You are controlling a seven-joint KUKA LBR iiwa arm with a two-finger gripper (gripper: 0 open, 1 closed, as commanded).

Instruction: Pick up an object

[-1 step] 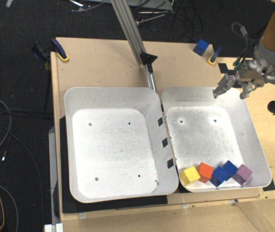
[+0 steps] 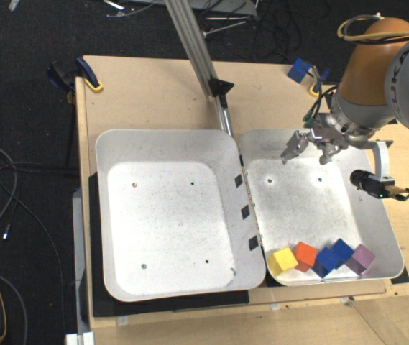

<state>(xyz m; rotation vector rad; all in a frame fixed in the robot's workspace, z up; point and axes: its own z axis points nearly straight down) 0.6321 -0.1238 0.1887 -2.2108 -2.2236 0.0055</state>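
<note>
Four small matte cubes are seen clustered along the near wall of the right bin (image 2: 377, 221), a shallow speckled white tray with rounded corners: a yellow block (image 2: 284, 260), an orange block (image 2: 305, 254), a blue block (image 2: 332, 256) and a purple block (image 2: 361, 259). Over the bin's far end the gripper (image 2: 309, 149) is held with fingers apart, nothing between them.

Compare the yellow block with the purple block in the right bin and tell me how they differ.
Colour: the yellow block is bright yellow, the purple block pale purple. Place: the yellow block sits at the left end of the row of blocks, the purple block at the right end. Neighbours: the yellow block adjoins the orange block, the purple block adjoins a blue block. Both are small cubes along the right bin's near wall.
</note>
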